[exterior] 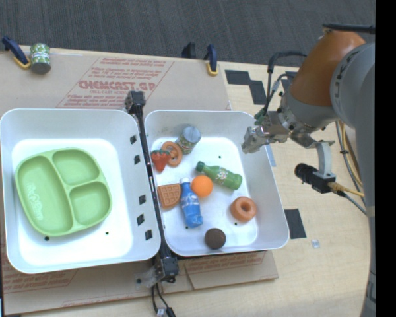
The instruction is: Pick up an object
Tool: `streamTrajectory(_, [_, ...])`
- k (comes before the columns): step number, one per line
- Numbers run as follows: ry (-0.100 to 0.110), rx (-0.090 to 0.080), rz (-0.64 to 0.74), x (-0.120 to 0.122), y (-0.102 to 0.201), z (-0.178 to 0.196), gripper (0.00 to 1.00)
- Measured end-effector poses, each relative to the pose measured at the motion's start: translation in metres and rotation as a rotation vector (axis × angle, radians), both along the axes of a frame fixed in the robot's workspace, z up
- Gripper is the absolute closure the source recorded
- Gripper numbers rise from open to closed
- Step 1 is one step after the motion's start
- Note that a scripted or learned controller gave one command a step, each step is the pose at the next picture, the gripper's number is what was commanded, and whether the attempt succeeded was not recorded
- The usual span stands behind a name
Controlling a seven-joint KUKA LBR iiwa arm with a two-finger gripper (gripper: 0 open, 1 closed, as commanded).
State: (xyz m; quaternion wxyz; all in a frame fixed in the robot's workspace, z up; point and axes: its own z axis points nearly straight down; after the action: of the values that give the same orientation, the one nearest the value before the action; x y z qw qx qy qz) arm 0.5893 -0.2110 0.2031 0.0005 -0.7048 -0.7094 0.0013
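The right bin (267, 177) holds several small items: a green bottle (220, 175), an orange ball (202, 186), a blue bottle (191, 205), a glazed donut (243, 209), a brown ball (215, 238), a waffle piece (169, 195), a red strawberry (160, 160), a round orange-rimmed piece (172, 152) and a small can (187, 138). My gripper (252, 140) hangs over the bin's upper right edge, apart from all of them, with nothing seen in it.
The left bin (13, 131) holds a green divided plate (63, 190). A cardboard sheet (119, 78) lies behind the bins, with clamps (212, 59) and a small jar (40, 57) at its far edge. The arm (330, 71) fills the right side.
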Motion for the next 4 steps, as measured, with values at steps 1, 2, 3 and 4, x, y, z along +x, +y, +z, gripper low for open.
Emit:
streamTrajectory(1, [-0.001,0.000,-0.001,-0.097,-0.001,0.022,1.00])
streamTrajectory(2, [-0.003,0.001,-0.001,-0.014,0.000,0.067,1.00])
streamTrajectory(3, [0.000,0.001,0.000,0.058,0.022,0.003,1.00])
streamTrajectory(4, [0.000,0.001,-0.001,-0.024,0.045,0.023,1.00])
